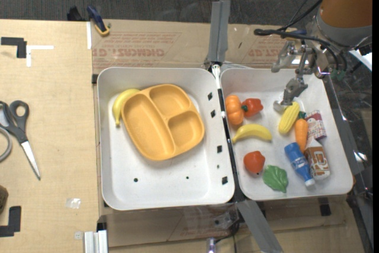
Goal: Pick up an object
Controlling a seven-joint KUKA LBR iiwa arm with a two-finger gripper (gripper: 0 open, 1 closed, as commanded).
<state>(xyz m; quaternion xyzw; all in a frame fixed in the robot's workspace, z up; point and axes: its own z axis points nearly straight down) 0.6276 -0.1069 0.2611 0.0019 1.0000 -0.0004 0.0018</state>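
My gripper (289,93) hangs over the back of the right bin (260,81), just above the top end of a yellow corn cob (289,118). Nothing shows in its hold. Around the corn lie a carrot (301,134), a red and white packet (315,125), a blue bottle (298,163) and a brown can (318,163). Farther left in the same bin are a small orange pumpkin (234,110), a red pepper (252,106), a banana (253,133), a red tomato (254,162) and a green leaf (276,178).
The left bin (160,186) holds an orange divided plate (163,121) with a second banana (122,103) tucked under its left rim. Scissors (21,134) lie on the bench at far left. Cables (296,32) hang by the wrist.
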